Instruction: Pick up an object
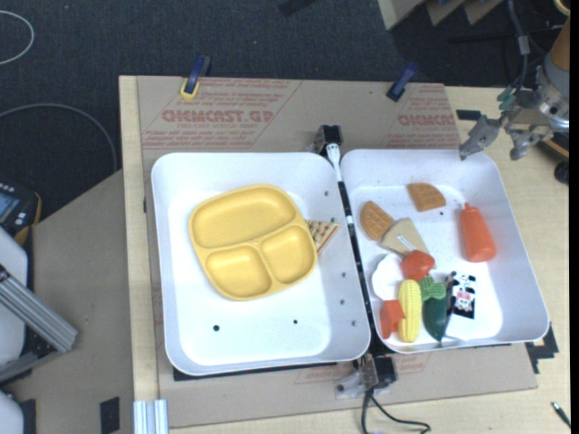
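Nothing picked yet by our read: the jaws (500, 136) sit spread apart and gripping nothing, above the far right corner of the right bin (507, 174), so approach, grasp and lift all remain. Candidates lie in that bin: orange bottle (476, 232) nearest, two bread pieces (425, 196) (toy food, we think), a corn cob (410, 309) packed tight among neighbours. The left bin (172, 242) holds a yellow divided tray (252, 241); the crowded cluster looks harder than the lone bottle.

bins (172, 242): we see white
divided plate (252, 240): we see yellow
bottle (476, 231): orange-red
corn (410, 309): yellow
carton (464, 294): we note black-and-white cow print
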